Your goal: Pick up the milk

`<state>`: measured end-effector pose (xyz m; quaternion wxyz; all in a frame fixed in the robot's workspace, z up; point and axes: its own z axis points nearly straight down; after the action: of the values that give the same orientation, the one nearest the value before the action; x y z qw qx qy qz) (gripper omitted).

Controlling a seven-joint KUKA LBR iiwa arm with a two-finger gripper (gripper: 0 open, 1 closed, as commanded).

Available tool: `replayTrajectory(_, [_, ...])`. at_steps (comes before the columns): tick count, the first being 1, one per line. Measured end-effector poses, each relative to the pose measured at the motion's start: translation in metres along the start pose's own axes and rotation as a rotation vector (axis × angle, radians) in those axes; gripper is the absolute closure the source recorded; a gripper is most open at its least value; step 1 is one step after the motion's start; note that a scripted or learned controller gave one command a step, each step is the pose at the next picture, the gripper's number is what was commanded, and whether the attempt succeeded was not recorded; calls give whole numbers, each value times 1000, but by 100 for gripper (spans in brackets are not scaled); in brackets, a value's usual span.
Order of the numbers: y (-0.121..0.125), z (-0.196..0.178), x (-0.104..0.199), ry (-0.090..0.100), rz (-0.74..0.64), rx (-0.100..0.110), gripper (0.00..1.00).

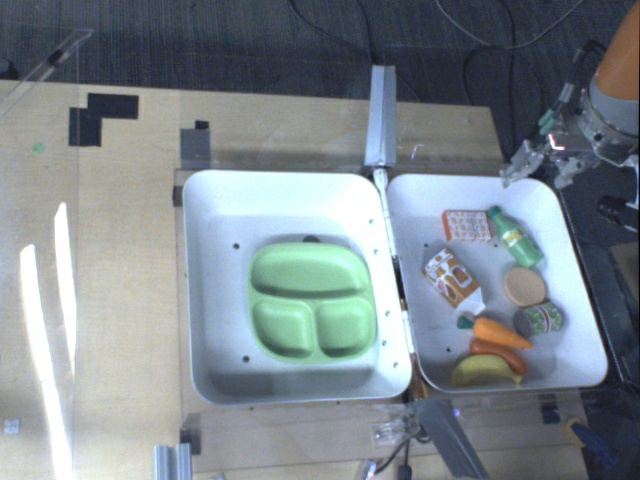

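Observation:
The milk (452, 277), a small white carton with brown-orange print, lies tilted on the floor of the right bin (570, 298), near that bin's left-middle. My gripper (543, 171) hovers over the bin's far right corner, well up and to the right of the carton. Its two fingers stand apart, open, with nothing between them.
Around the carton in the right bin lie an orange box (467, 226), a green bottle (516, 237), a tan round disc (524, 287), a small can (541, 319), a carrot (497, 332) and a banana (480, 369). The left bin (210, 268) holds a green compartment tray (310, 299).

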<state>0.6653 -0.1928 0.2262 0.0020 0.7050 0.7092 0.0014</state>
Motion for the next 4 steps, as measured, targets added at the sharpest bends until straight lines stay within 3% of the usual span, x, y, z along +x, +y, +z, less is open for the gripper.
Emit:
replayTrajectory(1, [-30,44,-12,-1,14,-2,0])
replayTrajectory(2, [-51,121,57,-1,-201,-5,0])
replayTrajectory(3, [-116,137,91,0,-285,-7,0])
replayTrajectory(4, [-113,124,92,-2,-286,-16,100])
